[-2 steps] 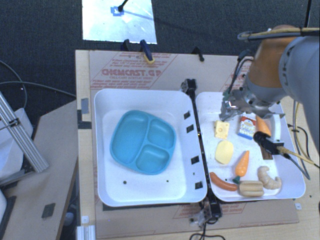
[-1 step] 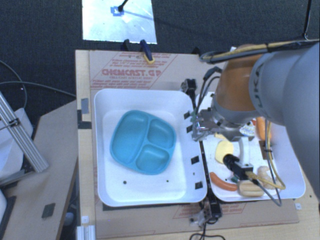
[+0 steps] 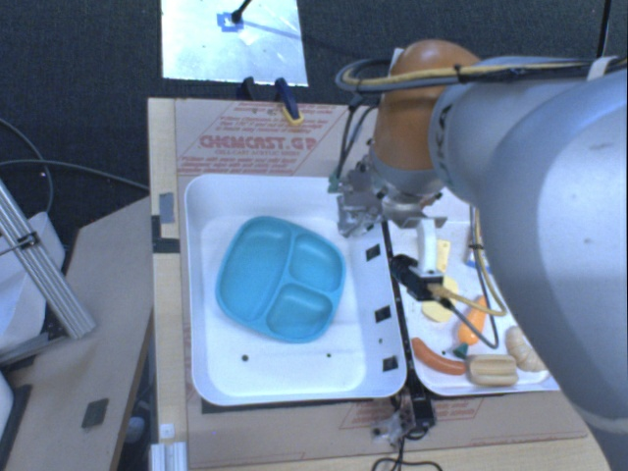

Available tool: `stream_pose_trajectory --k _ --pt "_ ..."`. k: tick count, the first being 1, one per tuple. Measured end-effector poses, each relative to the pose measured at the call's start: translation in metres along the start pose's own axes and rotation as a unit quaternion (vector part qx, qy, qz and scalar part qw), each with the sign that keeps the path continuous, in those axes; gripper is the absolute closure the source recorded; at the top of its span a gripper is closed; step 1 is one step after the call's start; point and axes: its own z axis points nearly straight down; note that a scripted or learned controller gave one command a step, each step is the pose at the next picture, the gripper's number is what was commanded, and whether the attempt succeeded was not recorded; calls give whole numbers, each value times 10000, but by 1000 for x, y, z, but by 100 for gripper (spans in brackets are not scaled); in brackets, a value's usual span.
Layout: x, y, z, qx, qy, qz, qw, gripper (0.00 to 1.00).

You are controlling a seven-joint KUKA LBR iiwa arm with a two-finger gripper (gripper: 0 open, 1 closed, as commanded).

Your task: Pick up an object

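- My gripper (image 3: 355, 214) sits a little right of the frame's middle, over the top end of the divider where the two bins meet, just off the upper right corner of the left bin (image 3: 201, 263).
- The food items lie below and to the right of it in the frame, in the right bin (image 3: 535, 386): a red sausage (image 3: 438, 357), a bread roll (image 3: 492, 369) beside it at the lower edge, an orange carrot-like piece (image 3: 469, 322) and a pale yellow piece (image 3: 438, 311) nearer to me.
- The sausage looks the simplest target to me; its long axis runs roughly left to right, dipping slightly toward the right, so I judge a grasp across its short width suits best.
- The blue divided plate (image 3: 282, 278) lies below and left of my gripper, flat in the left bin, tilted so its long axis runs from upper left to lower right; it is nearer but wide and flat, so I judge it harder to pinch.
- Whether my gripper is spread or closed I cannot tell; my own wrist hides it, and I see nothing held.
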Motion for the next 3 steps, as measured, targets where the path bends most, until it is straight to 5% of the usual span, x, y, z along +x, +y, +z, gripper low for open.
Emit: stream_pose_trajectory --k 1,2,3 --pt "8 67 -26 -20 -9 14 10000 100" --pt "36 10 -11 47 -9 10 10000 100" --pt "63 -108 12 89 -6 -1 10000 100"
